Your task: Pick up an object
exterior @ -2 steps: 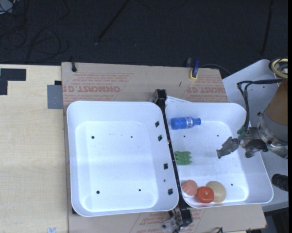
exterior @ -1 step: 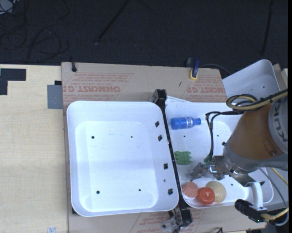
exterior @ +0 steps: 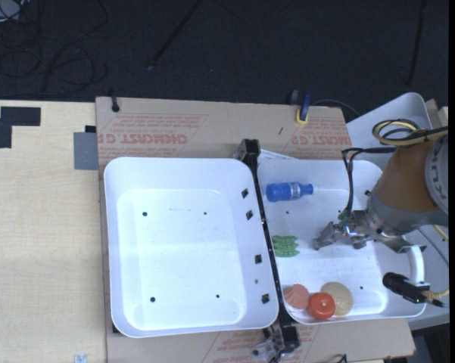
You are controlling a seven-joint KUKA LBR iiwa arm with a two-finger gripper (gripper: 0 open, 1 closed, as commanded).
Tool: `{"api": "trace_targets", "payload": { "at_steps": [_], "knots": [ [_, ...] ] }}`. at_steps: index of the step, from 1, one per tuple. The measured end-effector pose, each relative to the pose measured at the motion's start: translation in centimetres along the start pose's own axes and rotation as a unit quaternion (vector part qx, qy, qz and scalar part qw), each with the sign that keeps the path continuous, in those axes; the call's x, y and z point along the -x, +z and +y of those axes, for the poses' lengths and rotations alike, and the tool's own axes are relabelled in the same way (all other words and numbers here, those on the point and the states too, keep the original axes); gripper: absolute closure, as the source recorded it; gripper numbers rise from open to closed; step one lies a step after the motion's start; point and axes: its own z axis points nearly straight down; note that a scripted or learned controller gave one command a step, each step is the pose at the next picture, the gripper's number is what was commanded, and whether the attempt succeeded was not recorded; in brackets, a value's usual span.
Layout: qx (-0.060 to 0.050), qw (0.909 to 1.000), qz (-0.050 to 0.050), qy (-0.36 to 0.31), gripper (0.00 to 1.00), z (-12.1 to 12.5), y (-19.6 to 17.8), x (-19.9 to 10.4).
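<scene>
My gripper hangs low over the middle of the right bin, its metal fingers pointing left. Nothing shows between them. A blue bottle lies on its side at the back of this bin, up and left of the gripper. A small green ridged piece lies against the bin's left wall, just left of the gripper. Along the front edge sit a pink round piece, a red ball-like piece and a tan round piece, all below the gripper.
The left bin stands beside the right one, with a black divider between them. Cardboard lies under both bins. A blue and yellow clamp grips the cardboard's back edge.
</scene>
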Motion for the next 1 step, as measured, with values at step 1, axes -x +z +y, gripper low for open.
{"api": "trace_targets", "payload": {
  "at_steps": [1],
  "knots": [
    [-0.002,1.0,0.002,0.0,0.0,-0.29,-0.09,-0.32]
  ]
}}
